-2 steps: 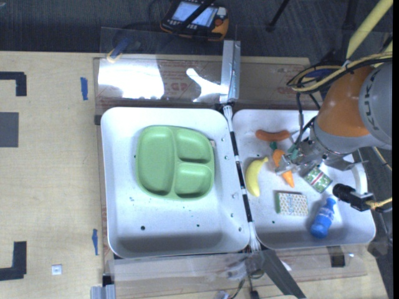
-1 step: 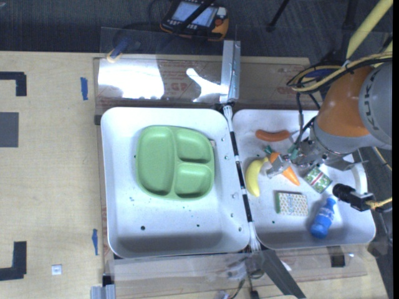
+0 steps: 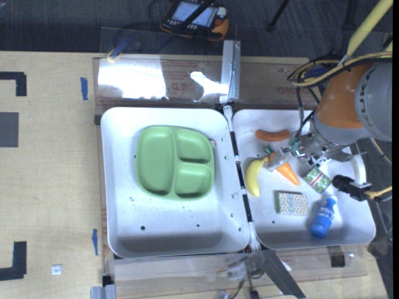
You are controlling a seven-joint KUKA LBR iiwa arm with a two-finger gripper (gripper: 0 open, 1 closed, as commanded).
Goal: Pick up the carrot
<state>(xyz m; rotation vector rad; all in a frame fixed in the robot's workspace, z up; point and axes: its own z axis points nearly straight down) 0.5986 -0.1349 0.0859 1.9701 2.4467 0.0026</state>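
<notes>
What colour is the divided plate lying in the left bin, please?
Light green: the divided plastic plate, seen best in the camera view.

Gripper (image 3: 293,149) low over the right bin (image 3: 361,229), arm entering from the right. Carrot (image 3: 287,172) just below the jaws, touching or nearly so; grip not discernible. Banana (image 3: 254,175) left of the jaws, sausage (image 3: 272,134) just above-left. Sponge (image 3: 292,204) and blue bottle (image 3: 323,217) farther below. Green divided plate (image 3: 175,161) well left, in the left bin (image 3: 124,217).
</notes>
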